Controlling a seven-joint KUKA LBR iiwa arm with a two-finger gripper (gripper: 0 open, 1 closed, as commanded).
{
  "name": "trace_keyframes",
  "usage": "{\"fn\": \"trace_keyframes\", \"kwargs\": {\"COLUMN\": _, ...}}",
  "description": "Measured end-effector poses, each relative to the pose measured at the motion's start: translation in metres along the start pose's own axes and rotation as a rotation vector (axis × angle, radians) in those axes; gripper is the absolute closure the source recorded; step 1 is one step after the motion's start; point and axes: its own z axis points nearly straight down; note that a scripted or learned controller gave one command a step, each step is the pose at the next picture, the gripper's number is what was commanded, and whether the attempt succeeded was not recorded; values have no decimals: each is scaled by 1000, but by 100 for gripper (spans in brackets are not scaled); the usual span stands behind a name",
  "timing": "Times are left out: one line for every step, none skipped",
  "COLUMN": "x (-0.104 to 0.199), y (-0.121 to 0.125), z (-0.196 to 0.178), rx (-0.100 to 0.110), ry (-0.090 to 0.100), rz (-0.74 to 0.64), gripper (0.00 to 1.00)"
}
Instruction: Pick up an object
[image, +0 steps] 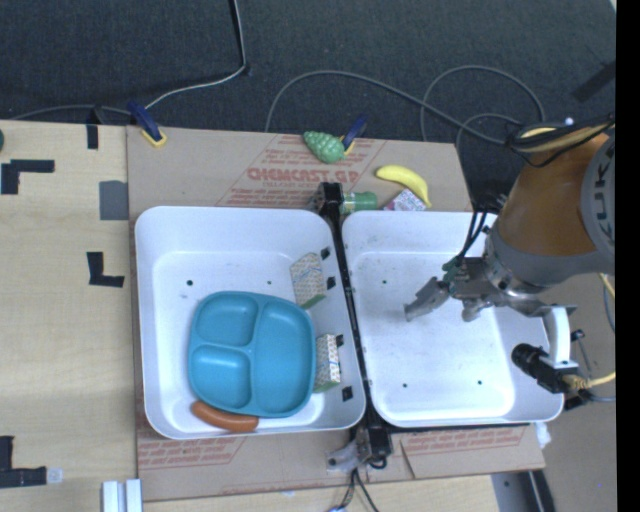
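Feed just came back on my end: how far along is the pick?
Nothing looks picked yet. The gripper sits over the right bin with its fingers spread and nothing between them. The blue plate, the orange sausage and the small packets lie in the left bin. Left to do: reach an object, close on it and lift.

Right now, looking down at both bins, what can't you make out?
- Gripper, camera view: whether anything sits between its fingers; too small and dark to tell.
- Two flat packets beside the blue plate: their printing is too small to read.
- Orange sausage: its upper edge is tucked under the plate rim.
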Motion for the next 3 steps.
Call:
{"fn": "trace_keyframes", "kwargs": {"x": -77, "y": 55, "z": 4, "rx": -1, "ry": -2, "rz": 2, "gripper": 0}}
{"fn": "trace_keyframes", "kwargs": {"x": -11, "y": 84, "z": 121, "rx": -1, "ry": 0, "rz": -1, "gripper": 0}}
{"fn": "trace_keyframes", "kwargs": {"x": -20, "y": 153, "z": 125, "rx": -6, "ry": -3, "rz": -1, "gripper": 0}}
